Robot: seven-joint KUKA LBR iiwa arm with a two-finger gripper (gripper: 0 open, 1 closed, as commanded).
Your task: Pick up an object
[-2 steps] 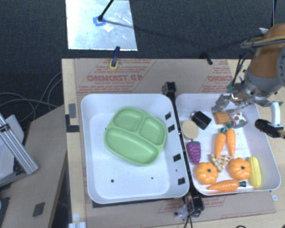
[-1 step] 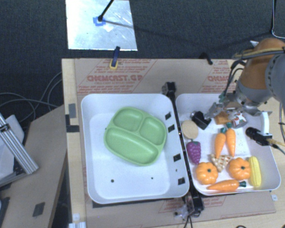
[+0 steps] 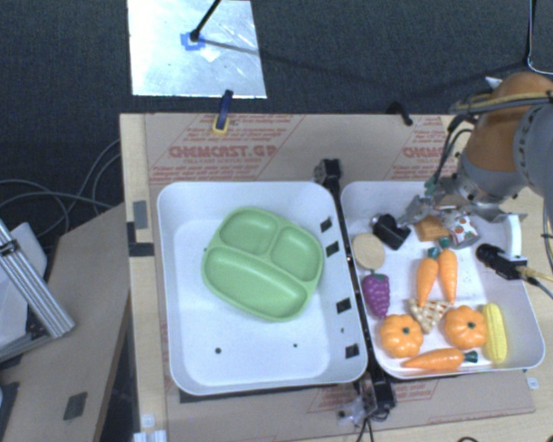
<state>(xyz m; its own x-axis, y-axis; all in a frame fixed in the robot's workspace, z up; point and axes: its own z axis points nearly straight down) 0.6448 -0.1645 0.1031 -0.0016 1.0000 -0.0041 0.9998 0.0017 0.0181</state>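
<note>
Nearest me, the right bin (image 3: 530,335) holds carrots (image 3: 439,275), two pumpkins (image 3: 400,334), corn (image 3: 495,332) and grapes (image 3: 376,293). Left of it, I see a green plate (image 3: 262,262). The gripper (image 3: 437,221) hovers over the right bin's far end; I can't judge its grip.

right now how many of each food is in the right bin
carrots: 3
pumpkins: 2
corn: 1
grapes: 1
pizza slice: 1
bread: 1
cookie: 1
total: 10
</note>
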